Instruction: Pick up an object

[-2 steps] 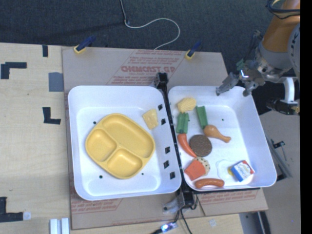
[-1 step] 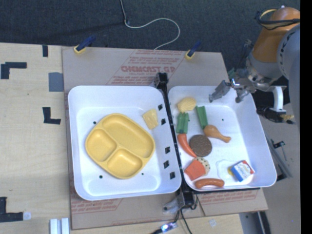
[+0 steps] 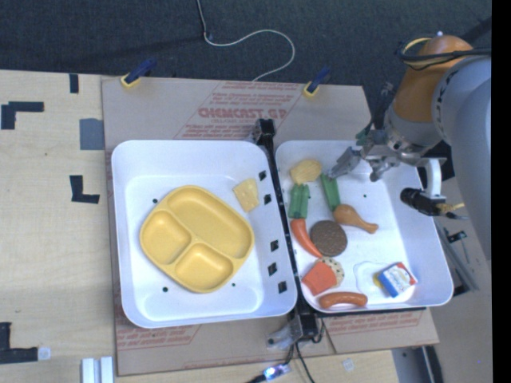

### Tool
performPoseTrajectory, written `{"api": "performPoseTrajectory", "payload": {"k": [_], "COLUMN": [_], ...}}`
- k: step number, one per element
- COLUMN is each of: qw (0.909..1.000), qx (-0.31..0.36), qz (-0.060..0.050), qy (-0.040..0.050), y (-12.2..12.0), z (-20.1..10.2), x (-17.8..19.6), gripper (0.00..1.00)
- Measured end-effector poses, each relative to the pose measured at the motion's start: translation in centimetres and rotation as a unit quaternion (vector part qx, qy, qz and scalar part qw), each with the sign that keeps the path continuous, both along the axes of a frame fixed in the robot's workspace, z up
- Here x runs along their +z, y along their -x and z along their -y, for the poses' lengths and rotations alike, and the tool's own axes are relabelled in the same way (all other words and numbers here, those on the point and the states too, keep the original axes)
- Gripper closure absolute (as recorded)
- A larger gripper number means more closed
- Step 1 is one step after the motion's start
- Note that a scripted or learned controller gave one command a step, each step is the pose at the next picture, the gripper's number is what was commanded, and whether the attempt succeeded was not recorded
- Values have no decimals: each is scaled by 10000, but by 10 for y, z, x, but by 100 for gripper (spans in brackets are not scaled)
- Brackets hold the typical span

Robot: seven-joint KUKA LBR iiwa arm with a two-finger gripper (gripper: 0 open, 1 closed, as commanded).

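The grey arm with its orange band reaches in from the upper right of the frame, and its two-finger gripper (image 3: 361, 163) hangs over the upper part of the right-hand shallow white bin (image 3: 427, 250), fingers spread apart with nothing between them. That bin is crowded with toy food, so candidates lie close by: a green bean-like stick (image 3: 330, 191) just below and left of the fingertips, a tan plastic drumstick (image 3: 354, 218) beneath it, a pale yellow lumpy piece (image 3: 305, 171) further left. The stick looks the likeliest target, judging by where the gripper hangs. The left-hand bin (image 3: 132, 170) holds a yellow compartment tray (image 3: 196, 237), well apart from the gripper.
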State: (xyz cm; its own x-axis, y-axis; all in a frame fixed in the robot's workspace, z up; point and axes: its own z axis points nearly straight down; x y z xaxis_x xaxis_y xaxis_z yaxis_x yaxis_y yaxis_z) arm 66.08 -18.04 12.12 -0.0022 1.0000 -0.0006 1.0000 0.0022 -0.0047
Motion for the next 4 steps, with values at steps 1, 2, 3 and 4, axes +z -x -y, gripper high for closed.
{"api": "performPoseTrajectory", "payload": {"k": [1, 2, 3, 4], "qw": [10000, 10000, 10000, 10000], "qx": [6, 11, -6, 1], "qz": [14, 25, 36, 51], "qy": [6, 10, -2, 3], "y": [0, -1, 5, -1], "z": [-1, -2, -5, -9], "x": [-38, -26, 34, 97], "gripper": [0, 100, 100, 100]}}
